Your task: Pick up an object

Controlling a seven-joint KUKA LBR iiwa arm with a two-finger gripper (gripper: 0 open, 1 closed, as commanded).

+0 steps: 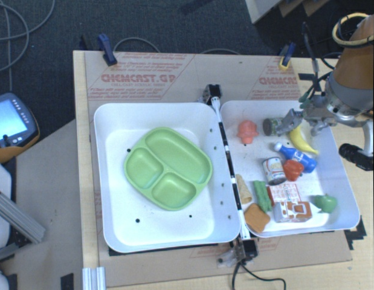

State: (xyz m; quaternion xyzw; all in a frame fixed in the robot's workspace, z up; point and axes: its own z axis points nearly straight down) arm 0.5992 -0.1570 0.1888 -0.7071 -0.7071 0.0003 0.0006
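**Q:** What lies nearest the camera?

**A:** The front of the right bin (345,180). Along it sit a brown bread-like piece (257,217), a red-and-white carton (289,202) and a green toy (325,203) at the right corner. Just behind the bread piece, a tan wedge (243,190) lies against the divider, with a green strip (262,196) beside it.

**Q:** And the left bin?

**A:** The left bin (114,138) bears one thing — a green plate with three compartments (168,168), lying flat near its middle.

**Q:** What occupies the middle of the right bin?

**A:** A small tin can (274,169) on its side, a red-orange lump (293,170) touching a blue bottle (297,156), and beyond them a yellow banana (303,140). A pink toy (248,131) lies apart, toward the divider.

**Q:** Where is the gripper?

**A:** The gripper (283,124) hangs low over the far part of the right bin, just beside the banana's upper end and near a small dark object (269,126). Whether its fingers are spread or pressed together cannot be told — the metal parts blur together, and no object is seen between them.

**Q:** And farthest back?

**A:** A brown board (174,71) under both bins, held by blue clamps (106,47).
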